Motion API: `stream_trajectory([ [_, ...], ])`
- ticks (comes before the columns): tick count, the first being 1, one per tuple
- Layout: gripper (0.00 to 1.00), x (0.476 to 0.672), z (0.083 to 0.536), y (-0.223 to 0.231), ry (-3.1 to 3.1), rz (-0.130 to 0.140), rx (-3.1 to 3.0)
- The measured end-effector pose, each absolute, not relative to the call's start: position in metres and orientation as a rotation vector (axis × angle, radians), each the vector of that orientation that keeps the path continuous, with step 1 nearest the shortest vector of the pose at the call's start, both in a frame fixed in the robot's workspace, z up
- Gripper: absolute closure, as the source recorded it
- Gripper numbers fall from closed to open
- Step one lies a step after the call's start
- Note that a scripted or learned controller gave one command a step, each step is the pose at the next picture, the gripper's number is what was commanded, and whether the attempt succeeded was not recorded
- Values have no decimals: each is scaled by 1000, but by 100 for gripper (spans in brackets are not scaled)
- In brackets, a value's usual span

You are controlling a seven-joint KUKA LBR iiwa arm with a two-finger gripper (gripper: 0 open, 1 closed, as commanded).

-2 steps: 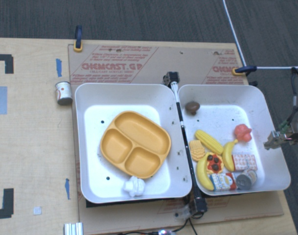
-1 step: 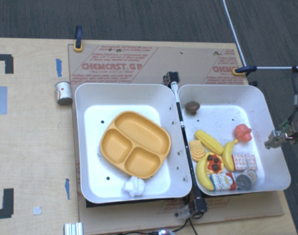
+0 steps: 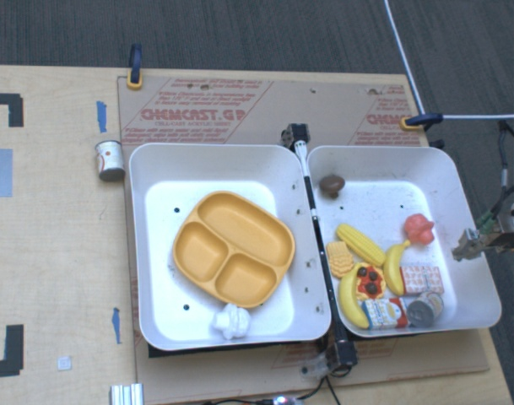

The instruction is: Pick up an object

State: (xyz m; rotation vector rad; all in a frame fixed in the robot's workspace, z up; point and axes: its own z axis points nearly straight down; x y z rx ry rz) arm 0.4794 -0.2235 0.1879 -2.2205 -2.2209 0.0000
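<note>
The right bin (image 3: 446, 171) holds several toy foods. A brown lump (image 3: 331, 185) lies at the back left and a red piece (image 3: 419, 228) at mid right. A yellow corn cob (image 3: 359, 245), a waffle (image 3: 340, 260), two bananas (image 3: 351, 300) (image 3: 394, 267), a dark red-spotted piece (image 3: 370, 282), a small carton (image 3: 383, 313), a red-and-white box (image 3: 422, 278) and a grey can (image 3: 422, 312) crowd the front. My gripper (image 3: 476, 243) hovers at this bin's right rim, apart from all of them and small in view.
The left bin (image 3: 155, 184) bears a yellow three-part plate (image 3: 233, 248) and a white crumpled thing (image 3: 232, 321) at its front. A small can (image 3: 110, 159) stands on the bench left of the bins. A white rod (image 3: 397, 36) crosses the upper right.
</note>
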Motion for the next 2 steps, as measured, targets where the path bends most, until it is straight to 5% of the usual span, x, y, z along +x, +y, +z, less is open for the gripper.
stream_trajectory([
  [2,100,480,201,-224,-2225,-2,-2222],
])
